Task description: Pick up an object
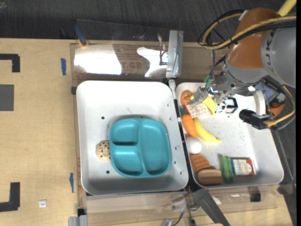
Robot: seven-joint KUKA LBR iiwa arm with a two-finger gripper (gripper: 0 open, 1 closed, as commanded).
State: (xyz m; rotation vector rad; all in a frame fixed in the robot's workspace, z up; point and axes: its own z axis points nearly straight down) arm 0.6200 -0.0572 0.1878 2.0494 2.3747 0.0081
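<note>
Gripper hung low at the far left corner of the right bin, over a red-and-yellow packet; whether anything was held could not be told. Farther left, the left bin carried a teal divided plate with a cookie touching its left edge. Beside the packet lay an orange carrot, a yellow banana and a white egg. Nearer sat bread and a green-ended carton.
</note>
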